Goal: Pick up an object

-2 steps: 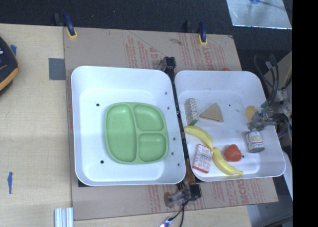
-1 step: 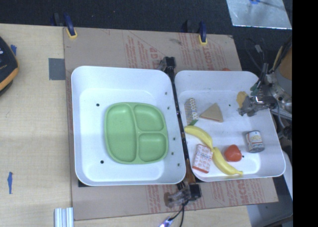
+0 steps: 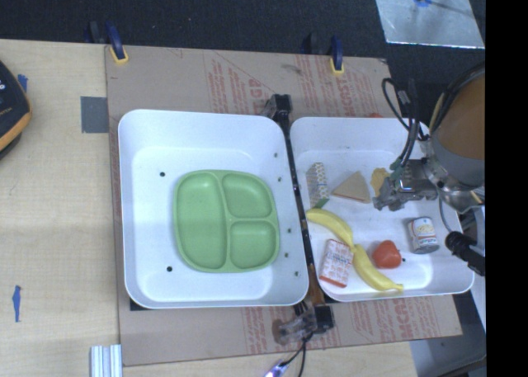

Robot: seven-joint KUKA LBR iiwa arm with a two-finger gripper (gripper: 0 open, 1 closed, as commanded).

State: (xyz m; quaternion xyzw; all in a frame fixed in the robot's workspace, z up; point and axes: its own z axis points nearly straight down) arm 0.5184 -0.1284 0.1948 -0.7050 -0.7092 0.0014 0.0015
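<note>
The right bin (image 3: 346,132) holds several small items: a banana (image 3: 355,250), a red tomato (image 3: 386,254), a small can (image 3: 422,234), a red-and-white packet (image 3: 335,263), a tan wedge (image 3: 354,188), a grey wrapped piece (image 3: 318,181) and a yellow item (image 3: 378,179). My gripper (image 3: 396,192) hangs low over the right bin's upper right part, just right of the tan wedge and next to the yellow item. I see nothing clearly between its fingers.
The left bin (image 3: 140,227) holds a green divided plate (image 3: 225,220). Both bins rest on a cardboard sheet (image 3: 206,78) held by clamps at the back. A black-and-orange device (image 3: 10,107) lies at the far left edge. Cables run by the arm at right.
</note>
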